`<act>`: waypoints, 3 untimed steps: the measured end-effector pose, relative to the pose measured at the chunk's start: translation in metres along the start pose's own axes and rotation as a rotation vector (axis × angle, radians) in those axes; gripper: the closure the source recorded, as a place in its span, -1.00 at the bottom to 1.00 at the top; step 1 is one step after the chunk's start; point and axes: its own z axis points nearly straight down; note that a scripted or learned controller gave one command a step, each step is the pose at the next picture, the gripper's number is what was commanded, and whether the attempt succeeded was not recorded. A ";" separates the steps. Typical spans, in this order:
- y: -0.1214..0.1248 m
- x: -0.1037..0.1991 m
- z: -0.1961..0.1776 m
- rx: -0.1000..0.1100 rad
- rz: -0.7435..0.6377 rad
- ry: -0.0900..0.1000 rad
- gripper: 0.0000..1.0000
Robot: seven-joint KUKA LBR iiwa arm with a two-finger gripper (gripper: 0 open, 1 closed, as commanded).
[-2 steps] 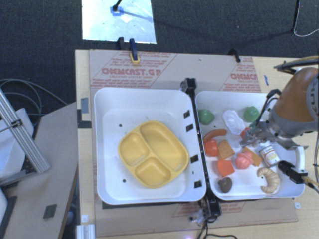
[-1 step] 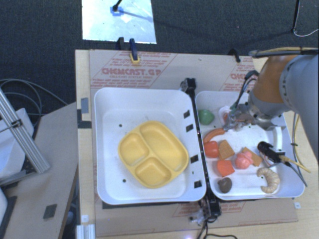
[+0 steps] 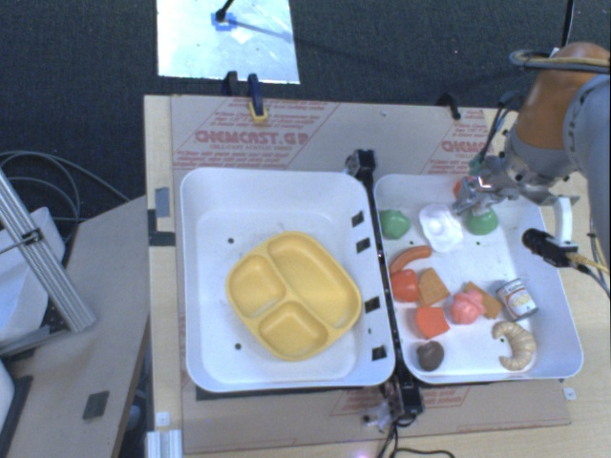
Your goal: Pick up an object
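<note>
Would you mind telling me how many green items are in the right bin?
2. One green ball lies near the bin's upper left corner. Another green item sits beside the gripper, partly covered by it; more could be hidden under the arm.

The brown protective sheet (image 3: 286, 127) under the two bins carries red print. At about eleven o'clock from the left bin (image 3: 205, 198), the word "CHEMCAST" reads clearly, followed by letters that look like "GP". Fainter red lines run just above it, too small to read. At about one o'clock, above the right bin (image 3: 563, 351), the same red word shows again, slanted and partly hidden. A small can (image 3: 517, 298) in the right bin bears a label too blurred to read.
</note>
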 end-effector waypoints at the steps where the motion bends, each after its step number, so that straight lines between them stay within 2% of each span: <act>1: -0.008 0.063 -0.061 0.005 -0.004 0.005 1.00; 2: -0.008 0.059 -0.058 0.008 0.000 0.003 -1.00; 3: -0.052 0.001 0.059 0.016 0.009 0.004 -1.00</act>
